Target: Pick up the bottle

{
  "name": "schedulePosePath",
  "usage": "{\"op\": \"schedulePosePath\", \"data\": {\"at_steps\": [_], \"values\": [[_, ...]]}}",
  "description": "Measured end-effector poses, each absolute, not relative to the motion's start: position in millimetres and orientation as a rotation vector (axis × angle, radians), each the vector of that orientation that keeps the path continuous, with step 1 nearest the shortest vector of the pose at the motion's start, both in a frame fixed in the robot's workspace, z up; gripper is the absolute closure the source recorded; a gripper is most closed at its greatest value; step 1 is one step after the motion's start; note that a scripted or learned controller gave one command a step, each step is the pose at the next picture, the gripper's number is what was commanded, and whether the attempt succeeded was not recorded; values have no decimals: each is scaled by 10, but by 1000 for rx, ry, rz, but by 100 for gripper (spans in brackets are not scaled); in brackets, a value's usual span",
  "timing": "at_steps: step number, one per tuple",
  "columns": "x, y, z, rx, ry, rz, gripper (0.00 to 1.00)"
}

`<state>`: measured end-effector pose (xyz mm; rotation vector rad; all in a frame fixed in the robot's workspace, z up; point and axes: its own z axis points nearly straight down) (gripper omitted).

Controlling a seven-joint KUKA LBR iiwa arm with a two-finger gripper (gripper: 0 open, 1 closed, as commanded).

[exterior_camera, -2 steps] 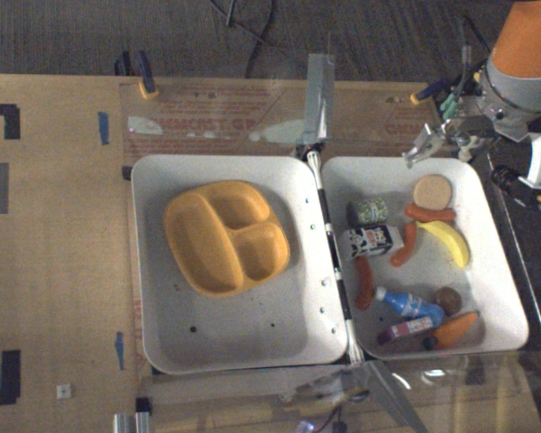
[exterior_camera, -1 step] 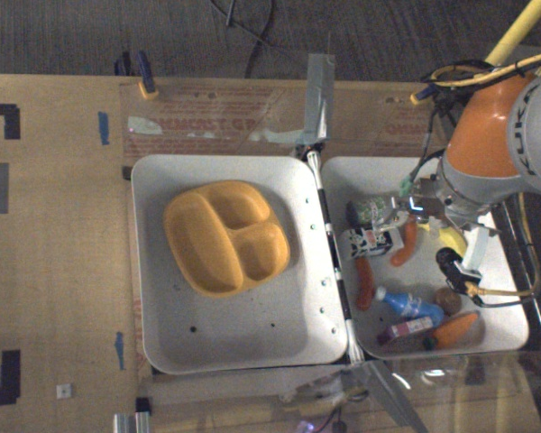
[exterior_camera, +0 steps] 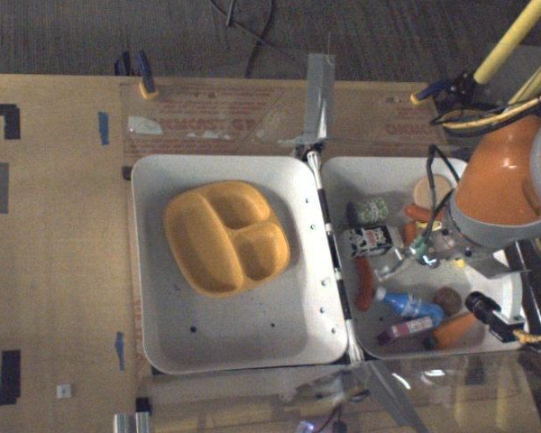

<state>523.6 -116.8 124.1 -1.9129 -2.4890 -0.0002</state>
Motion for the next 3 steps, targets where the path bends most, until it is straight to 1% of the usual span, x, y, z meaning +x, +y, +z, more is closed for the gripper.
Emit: {"op": "schedulePosePath", "data": {"at_steps": [1,2,3], "values": [[4806,-1148,863,-2063,-2373,-5,0],[4814,-1149,962,-2067,-2372,-10,100],[5491,-620,2160,-2182,-2262,-1,100]]}}
